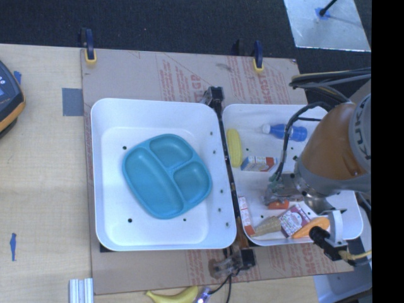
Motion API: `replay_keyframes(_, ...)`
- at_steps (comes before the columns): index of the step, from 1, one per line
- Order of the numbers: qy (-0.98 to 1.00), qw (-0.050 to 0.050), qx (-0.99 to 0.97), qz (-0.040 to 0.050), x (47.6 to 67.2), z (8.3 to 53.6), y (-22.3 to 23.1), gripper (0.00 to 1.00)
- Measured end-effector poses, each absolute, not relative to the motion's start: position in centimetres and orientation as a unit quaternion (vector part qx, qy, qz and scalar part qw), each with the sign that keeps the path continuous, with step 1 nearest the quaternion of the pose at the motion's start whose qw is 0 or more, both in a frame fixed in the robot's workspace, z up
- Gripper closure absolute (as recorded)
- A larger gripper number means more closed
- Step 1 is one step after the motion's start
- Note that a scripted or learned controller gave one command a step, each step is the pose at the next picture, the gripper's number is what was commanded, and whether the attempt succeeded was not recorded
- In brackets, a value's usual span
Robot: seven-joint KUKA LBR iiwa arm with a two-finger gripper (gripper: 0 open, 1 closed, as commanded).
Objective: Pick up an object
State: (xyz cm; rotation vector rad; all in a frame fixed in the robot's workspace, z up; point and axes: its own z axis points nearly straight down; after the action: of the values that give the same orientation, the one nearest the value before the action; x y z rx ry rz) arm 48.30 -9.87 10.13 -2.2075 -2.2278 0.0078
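While the arm (334, 150) reaches in from the right, its grey and orange wrist hangs low over the right bin (247, 115) and covers much of that bin's middle and right side. The gripper (282, 193) sits down among the clutter near the bin's lower centre; its tips are hidden by the wrist body and the items round them, so I cannot tell whether the claw is released or clenched, nor whether anything sits in it.

Right bin contents, as seen: a yellow corn cob (234, 147) lying lengthwise against the left wall; a blue and white bottle (284, 131) on its side near the top; a small white and red tube (257, 163) just below the cob's lower end; a red and white packet (243, 214) along the lower left wall; a tan cone-shaped piece (268, 225) and a red patterned wrapper (291, 220) near the bottom edge, touching or nearly so; an orange item (314, 226) just right of the wrapper.

Left bin (104, 169): a blue divided plate (166, 175) lies flat at its centre, three compartments facing up.

A banana (172, 293) lies on the bench below the left bin.
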Motion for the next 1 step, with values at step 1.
replay_keyframes(1, -0.709, 0.001, -0.705, 0.0005, 53.56, 19.21, -4.33, 1.0)
